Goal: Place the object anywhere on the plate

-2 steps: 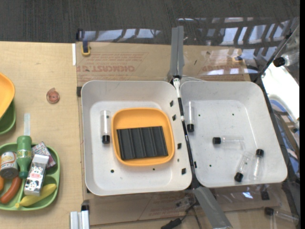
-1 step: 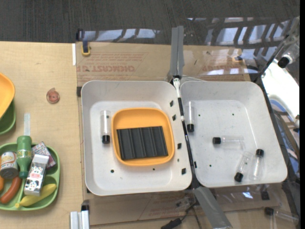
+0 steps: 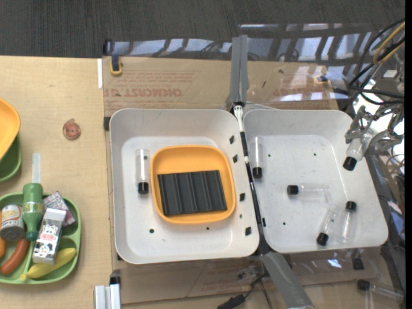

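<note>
Claw [image 3: 358, 132] (opening cannot be told) touches clear black-capped plastic tube [image 3: 352, 154]; orange rounded-square plate [image 3: 192, 156] lies well left, in left shallow white bin [image 3: 129, 237].

The arm [image 3: 385, 118] comes in from the right, little of it inside the frame, a pale metal tangle with dark and yellow cables looping above it. Its gripper [image 3: 360, 129] hangs over the right edge of the right bin [image 3: 302, 124], near that bin's far right corner, angled down and inward; the glare there makes its parts hard to separate.
</note>
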You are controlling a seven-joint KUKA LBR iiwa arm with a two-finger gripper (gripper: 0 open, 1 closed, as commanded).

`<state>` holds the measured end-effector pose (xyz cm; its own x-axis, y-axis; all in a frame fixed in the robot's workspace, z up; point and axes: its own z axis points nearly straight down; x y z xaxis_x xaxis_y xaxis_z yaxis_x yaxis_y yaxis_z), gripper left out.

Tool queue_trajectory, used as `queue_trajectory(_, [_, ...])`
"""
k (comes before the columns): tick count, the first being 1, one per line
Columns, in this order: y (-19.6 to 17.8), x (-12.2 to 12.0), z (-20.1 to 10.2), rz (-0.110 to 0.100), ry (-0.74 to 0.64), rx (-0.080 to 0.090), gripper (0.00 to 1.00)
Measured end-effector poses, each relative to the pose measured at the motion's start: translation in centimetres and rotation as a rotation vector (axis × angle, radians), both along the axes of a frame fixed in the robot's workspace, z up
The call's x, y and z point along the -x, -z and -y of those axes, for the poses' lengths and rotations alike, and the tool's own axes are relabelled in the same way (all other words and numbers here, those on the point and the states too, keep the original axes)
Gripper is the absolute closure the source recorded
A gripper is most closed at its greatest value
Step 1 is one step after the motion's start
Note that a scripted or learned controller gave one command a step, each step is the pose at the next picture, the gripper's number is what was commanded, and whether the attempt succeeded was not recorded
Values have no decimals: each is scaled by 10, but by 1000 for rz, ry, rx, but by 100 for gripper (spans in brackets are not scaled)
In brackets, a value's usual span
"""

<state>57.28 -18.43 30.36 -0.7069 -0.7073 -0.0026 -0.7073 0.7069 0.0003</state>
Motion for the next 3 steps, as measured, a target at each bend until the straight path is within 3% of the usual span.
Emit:
queue_trajectory(1, [-26, -77, 37, 4, -263, 0, 100])
queue_trajectory(2, [-118, -87, 37, 5, -504, 0, 100])
queue_trajectory(3, [-138, -87, 37, 4, -839, 0, 100])
